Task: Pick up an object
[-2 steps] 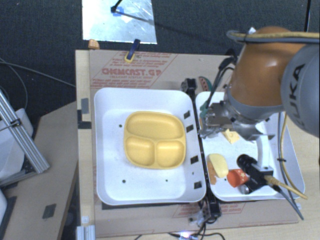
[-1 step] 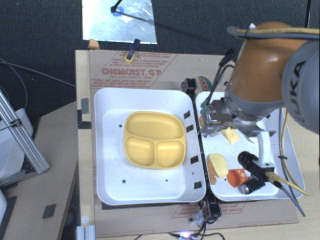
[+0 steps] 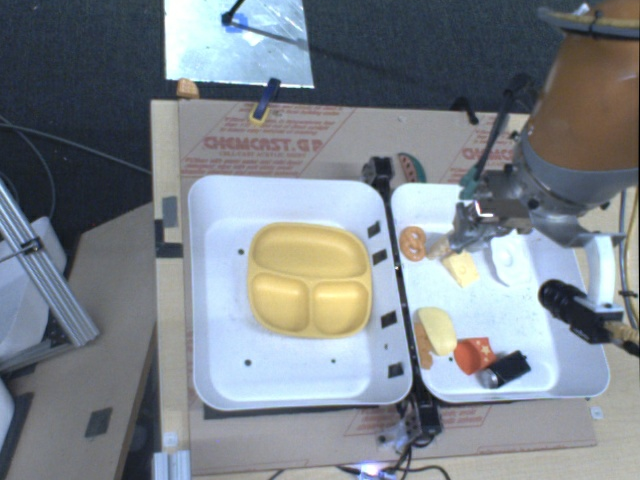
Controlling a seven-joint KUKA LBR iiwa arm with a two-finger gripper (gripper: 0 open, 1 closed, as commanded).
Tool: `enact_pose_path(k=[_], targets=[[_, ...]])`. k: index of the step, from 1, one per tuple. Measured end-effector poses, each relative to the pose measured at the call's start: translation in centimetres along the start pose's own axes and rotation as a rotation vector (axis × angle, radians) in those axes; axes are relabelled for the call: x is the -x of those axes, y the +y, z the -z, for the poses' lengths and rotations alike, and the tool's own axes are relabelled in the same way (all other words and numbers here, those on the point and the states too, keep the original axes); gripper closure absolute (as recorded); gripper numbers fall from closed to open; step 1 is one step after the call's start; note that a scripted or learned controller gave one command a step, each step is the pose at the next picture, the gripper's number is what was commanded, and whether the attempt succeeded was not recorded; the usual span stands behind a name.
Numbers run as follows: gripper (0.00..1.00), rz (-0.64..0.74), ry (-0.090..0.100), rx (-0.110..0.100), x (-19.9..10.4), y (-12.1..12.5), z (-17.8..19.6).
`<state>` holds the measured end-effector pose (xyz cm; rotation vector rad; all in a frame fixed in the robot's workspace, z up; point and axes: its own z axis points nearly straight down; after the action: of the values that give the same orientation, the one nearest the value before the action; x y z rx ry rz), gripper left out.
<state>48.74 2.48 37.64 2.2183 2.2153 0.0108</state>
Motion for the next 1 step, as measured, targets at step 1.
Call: enact_pose_path(k=[1], targets=[[1.0,0.011,0.002,-0.004,-6.34,-0.02,3.32]])
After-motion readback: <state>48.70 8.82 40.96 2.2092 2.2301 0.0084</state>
